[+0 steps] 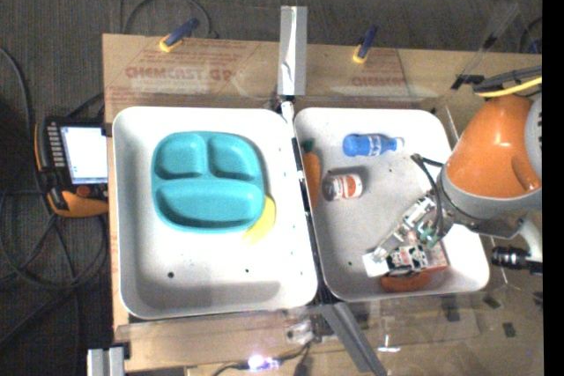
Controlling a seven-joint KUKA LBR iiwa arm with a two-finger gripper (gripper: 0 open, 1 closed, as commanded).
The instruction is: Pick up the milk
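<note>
- The arm's orange band [495,156] rises closest to the camera, at the right of the view, over the right edge of the right bin [352,123].
- Below the band, the claw [398,249] slants down and left into the near right part of that bin; its state cannot be told from this view.
- A small carton with red and white print, apparently the milk [412,260], lies at the claw's tip near the bin's front wall, touching or just beside the claw; whether it is gripped cannot be told.
- An orange-red thing [412,281] lies just beside the carton, against the front wall.
- A small can [343,186] with a red and white label lies on its side near the middle of the right bin, well apart from the claw.
- A blue bottle [371,144] lies on its side toward the far wall.
- A carrot [312,176] rests along the right bin's left wall.
- The left bin [141,277] holds a teal divided plate [208,180], with a yellow thing [263,224], perhaps a banana, showing from under its near right corner.
- Both bins sit on a brown surface [203,66].
</note>
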